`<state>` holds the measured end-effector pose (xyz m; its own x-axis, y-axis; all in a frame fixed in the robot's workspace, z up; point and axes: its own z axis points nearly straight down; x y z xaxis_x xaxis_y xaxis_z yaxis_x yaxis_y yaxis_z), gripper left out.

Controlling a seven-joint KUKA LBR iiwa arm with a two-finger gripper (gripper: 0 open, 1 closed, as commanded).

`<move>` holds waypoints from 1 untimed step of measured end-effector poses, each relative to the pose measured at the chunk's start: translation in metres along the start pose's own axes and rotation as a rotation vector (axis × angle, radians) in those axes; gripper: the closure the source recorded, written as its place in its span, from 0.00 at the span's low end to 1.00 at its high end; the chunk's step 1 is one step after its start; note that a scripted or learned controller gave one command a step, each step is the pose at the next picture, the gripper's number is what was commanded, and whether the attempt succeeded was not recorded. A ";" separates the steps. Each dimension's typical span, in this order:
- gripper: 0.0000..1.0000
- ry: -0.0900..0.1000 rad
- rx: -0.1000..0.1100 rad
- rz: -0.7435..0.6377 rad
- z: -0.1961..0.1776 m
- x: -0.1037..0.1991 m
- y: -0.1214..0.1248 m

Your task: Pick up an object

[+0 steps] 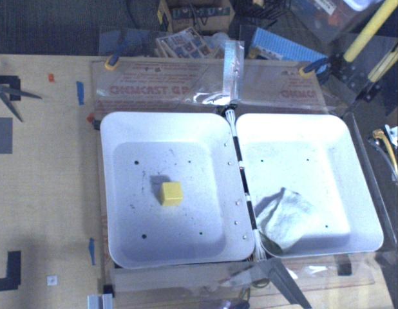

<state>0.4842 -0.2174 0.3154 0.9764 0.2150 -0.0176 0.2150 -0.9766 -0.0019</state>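
A small yellow block point(171, 193) rests on the floor of the left white bin point(122, 134), a little below its middle. A crumpled grey-white cloth point(284, 217) lies in the right white bin point(328, 140), toward its near left corner.
The two bins stand side by side on a wooden bench, meeting at a dark seam point(241, 172). Clear plastic sheeting point(212, 82) is taped behind them. Cables, boxes and a yellow bar point(373, 21) crowd the back. A metal strut point(283, 282) crosses below the right bin.
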 end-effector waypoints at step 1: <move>1.00 -0.006 0.000 -0.002 -0.007 0.001 0.000</move>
